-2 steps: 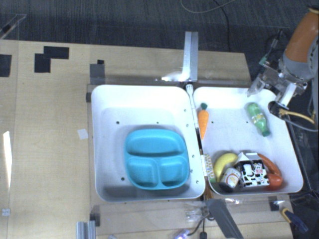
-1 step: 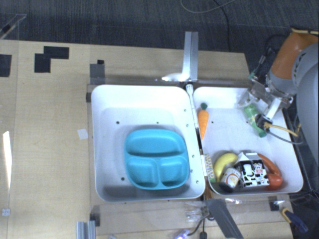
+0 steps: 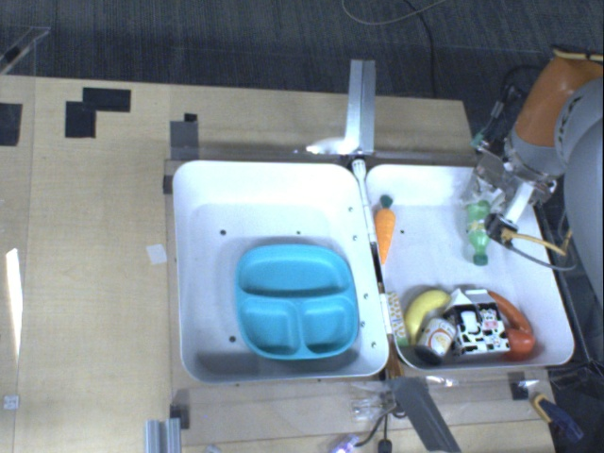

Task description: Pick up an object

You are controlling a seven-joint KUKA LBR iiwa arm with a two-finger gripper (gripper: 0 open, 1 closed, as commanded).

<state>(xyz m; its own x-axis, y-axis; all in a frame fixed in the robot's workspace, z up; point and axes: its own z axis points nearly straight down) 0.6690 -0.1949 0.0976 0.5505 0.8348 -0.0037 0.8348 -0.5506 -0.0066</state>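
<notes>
Well, the arm [image 3: 557, 102] comes in from the right, its orange band above the far corner of the right bin [image 3: 429, 258], and the gripper [image 3: 489, 196] hangs over that bin's upper right part. Whether it is spread or pressed together cannot be told from this angle. Just below its tip lies a small green thing [image 3: 478, 234], long and narrow, pointing down toward the near side; its upper end is right at the gripper, but whether it is pinched, touched or only close by cannot be made out.

The rest of the right bin is crowded along two sides. A carrot [image 3: 385, 229] lies against the left wall, green top toward the far end. In the near part sits a cluster of four things. A banana [image 3: 425, 310] is on the left, with a can [image 3: 436, 338] tight against it. Next comes a black-and-white box [image 3: 477, 330], and a curved red thing [image 3: 517, 333] wraps the box's right side. These four touch or nearly touch one another and lie well apart from the green thing.

The left bin [image 3: 203, 215] holds a blue tray [image 3: 297, 300] with three compartments — one wide, two small — lying flat toward the near right of the floor. Both bins sit side by side on the pale bench [image 3: 85, 281].
</notes>
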